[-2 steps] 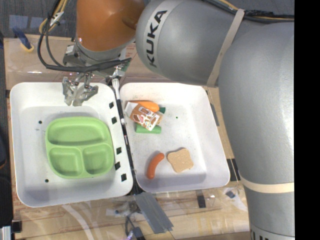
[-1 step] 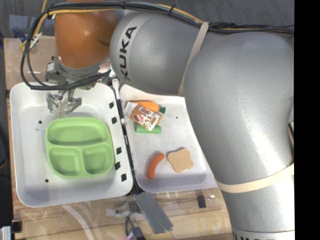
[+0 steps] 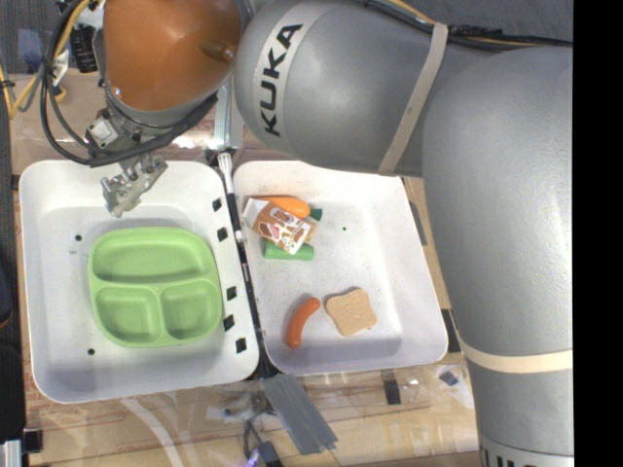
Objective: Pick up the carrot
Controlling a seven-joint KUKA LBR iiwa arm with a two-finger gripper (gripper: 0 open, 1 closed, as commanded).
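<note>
Okay, my gripper [image 3: 131,189] hangs narrow, holding nothing, over the left bin [image 3: 49,261]; carrot [image 3: 285,206] lies rightward, long axis sideways.

I see a matt green plastic tray [image 3: 153,285], smooth white plastic bins [image 3: 419,290], a glossy carrot [image 3: 283,205] and the arm's [image 3: 389,76] satin grey shell.

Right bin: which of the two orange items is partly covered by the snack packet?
The carrot at the bin's far side, under the packet. The sausage lies uncovered beside the toast.
</note>
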